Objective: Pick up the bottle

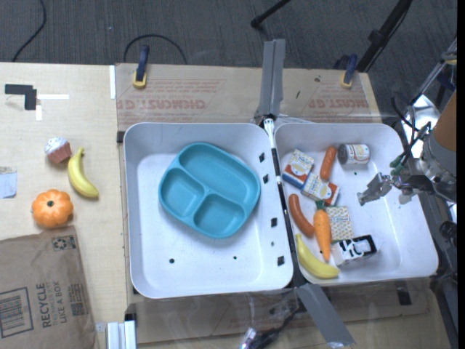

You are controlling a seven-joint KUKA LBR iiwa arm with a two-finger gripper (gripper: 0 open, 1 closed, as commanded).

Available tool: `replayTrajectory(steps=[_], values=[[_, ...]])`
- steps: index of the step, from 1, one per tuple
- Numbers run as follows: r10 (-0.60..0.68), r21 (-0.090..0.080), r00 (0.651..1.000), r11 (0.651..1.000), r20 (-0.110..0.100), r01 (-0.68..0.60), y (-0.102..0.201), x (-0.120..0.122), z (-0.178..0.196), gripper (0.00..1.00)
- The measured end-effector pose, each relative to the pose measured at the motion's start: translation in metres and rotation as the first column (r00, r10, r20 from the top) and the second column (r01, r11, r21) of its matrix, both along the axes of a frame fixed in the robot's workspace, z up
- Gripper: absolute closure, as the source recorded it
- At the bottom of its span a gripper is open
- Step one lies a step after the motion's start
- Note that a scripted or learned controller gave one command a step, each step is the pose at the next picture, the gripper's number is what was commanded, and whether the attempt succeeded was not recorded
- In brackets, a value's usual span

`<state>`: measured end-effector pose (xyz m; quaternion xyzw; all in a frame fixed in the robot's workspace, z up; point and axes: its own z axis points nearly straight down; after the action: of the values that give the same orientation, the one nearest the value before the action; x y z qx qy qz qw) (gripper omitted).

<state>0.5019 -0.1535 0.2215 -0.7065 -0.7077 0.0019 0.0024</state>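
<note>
Two shallow white bins sit side by side: the left bin (pixel 142 217) and the right bin (pixel 407 246).

The left bin holds one blue divided plate (pixel 209 189).

The right bin holds:
- two hot dog sausages, one near its far edge (pixel 328 162) and one near its left edge (pixel 299 214)
- one carrot (pixel 322 229)
- one banana (pixel 314 262) at its near left corner
- one small can (pixel 355 153)
- three small cartons (pixel 296 169) (pixel 320 189) (pixel 339 222)
- one black-and-white bottle (pixel 355 249)

On the bench left of the bins lie one more banana (pixel 81 174), one pumpkin (pixel 52 208), one cupcake (pixel 57 150) and one brown paper bag (pixel 43 289).

Two clamps (pixel 141 67) (pixel 350 70) grip the bench's far edge.
</note>
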Motion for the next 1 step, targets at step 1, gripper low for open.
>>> replayTrajectory(steps=[1], values=[[-0.331,0.000,0.944,0.944,0.005,0.331,0.0224,0.0197,-0.1283,0.00]])
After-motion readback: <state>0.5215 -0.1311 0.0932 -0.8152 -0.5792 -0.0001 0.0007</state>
